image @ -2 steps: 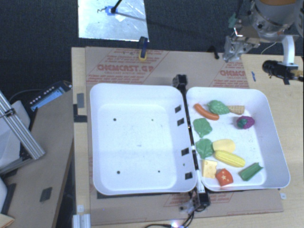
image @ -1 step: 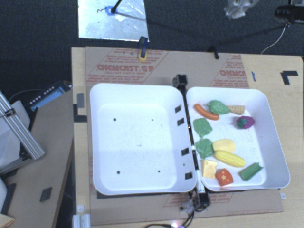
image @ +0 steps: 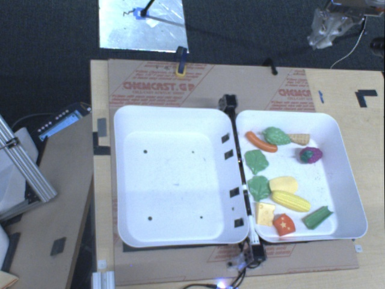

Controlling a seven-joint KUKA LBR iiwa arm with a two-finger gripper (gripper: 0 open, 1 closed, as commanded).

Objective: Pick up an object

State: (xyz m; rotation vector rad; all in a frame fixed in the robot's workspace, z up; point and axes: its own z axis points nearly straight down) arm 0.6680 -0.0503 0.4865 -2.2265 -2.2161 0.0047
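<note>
The gripper [image: 328, 32] hangs up in the far right corner, off the bench, and I cannot tell how it is set. The toy food lies in the right bin [image: 349, 179], smooth and plastic-looking: one orange sausage [image: 261, 142], one bumpy yellow corn [image: 290, 201], one red tomato [image: 284, 224] and three flat green leaves [image: 256, 161]. The left bin [image: 174, 176] is white and shallow.
</note>
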